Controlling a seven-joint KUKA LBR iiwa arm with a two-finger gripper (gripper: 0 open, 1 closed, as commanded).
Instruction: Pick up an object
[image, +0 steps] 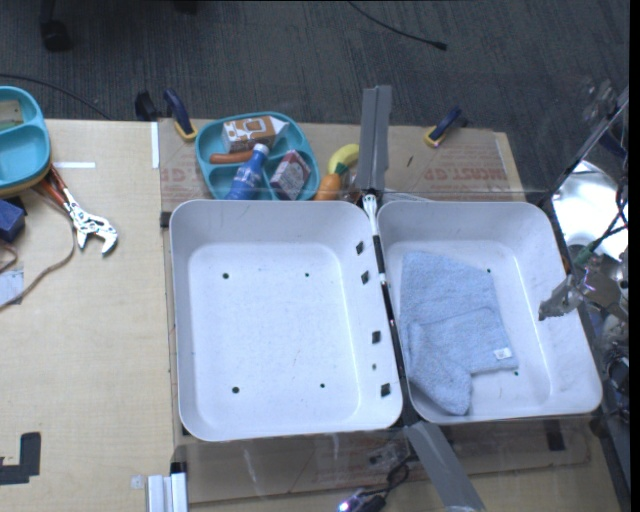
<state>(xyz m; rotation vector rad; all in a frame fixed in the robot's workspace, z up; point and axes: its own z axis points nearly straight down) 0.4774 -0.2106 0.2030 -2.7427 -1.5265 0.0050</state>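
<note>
A folded grey-blue towel (452, 325) lies flat in the right white bin (535, 238), filling its middle and near-left part. A small white tag (503, 353) sits at the towel's right edge. The towel's lower fold reaches toward the bin's front wall. The left white bin (190, 330) stands beside it, with small dark holes in its floor.
Behind the bins sits a teal tray (210, 160) with a blue bottle (246, 172), a small box and snacks; a banana (343, 158) lies next to it. A wrench (90, 228) and a blue bowl (20, 140) rest far left. A grey post (374, 140) rises between the bins. Metal rig parts (575, 290) crowd the right rim.
</note>
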